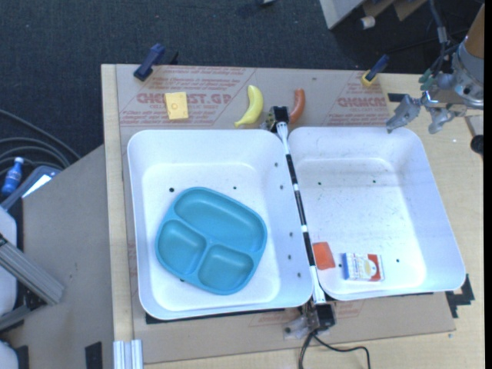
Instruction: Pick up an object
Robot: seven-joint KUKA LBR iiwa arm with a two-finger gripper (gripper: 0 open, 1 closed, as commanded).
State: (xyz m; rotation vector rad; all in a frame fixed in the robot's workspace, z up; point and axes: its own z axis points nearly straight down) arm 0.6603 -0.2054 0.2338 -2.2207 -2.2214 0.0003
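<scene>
A blue divided plate (212,239) lies in the left bin (154,152). In the right bin (369,175), near its front edge, sit a small orange block (323,256) and a white card with red and blue print (361,267). My gripper (420,116) hangs above the far right corner of the right bin, high over the bench, its fingers spread open with nothing between them. It is far from the objects at the bin's front.
Behind the bins on the cardboard lie a yellow banana (250,106), an orange-brown sausage shape (297,105) and a yellow square tile (176,106). Blue clamps (149,61) hold the board. A black strip (296,198) divides the bins.
</scene>
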